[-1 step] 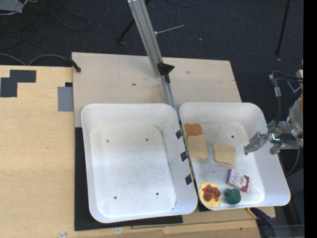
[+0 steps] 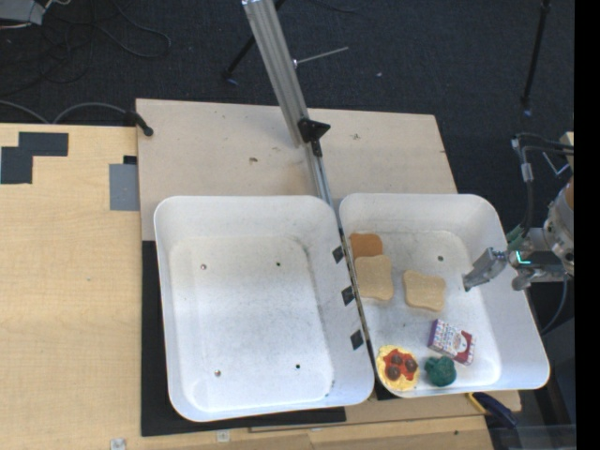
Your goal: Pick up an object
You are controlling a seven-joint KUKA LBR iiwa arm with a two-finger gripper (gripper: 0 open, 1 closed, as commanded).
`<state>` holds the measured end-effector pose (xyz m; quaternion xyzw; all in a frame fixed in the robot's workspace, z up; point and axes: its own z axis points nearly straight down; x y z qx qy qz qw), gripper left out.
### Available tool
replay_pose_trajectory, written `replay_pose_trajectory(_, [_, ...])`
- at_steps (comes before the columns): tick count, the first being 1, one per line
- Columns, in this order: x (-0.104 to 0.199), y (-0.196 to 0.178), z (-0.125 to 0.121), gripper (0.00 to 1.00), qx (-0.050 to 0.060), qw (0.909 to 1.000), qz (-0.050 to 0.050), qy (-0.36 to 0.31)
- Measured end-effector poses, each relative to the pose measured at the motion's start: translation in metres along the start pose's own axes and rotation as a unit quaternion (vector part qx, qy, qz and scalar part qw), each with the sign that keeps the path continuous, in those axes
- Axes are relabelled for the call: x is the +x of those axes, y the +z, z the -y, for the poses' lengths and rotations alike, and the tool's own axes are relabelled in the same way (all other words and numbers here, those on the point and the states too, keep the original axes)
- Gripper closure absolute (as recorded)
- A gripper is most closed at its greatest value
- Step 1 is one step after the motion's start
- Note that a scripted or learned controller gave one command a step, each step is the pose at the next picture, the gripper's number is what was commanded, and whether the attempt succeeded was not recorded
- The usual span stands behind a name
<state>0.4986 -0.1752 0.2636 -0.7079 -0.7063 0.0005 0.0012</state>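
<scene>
The bench (image 2: 225,148) bears two white bins, left bin (image 2: 246,307) beside right bin (image 2: 487,218).

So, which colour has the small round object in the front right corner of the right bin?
Dark green, seen in the camera view.

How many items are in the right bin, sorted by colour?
Tan or brown bread pieces: 3
Pink and white packet: 1
Green lump: 1
Yellow plate with red bits: 1
Total: 6
</scene>
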Motion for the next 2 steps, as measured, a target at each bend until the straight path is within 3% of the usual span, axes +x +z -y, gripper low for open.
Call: replay_pose_trajectory(2, [0.005, 0.109, 0.011, 0.0, 0.003, 1.0, -0.001, -0.001])
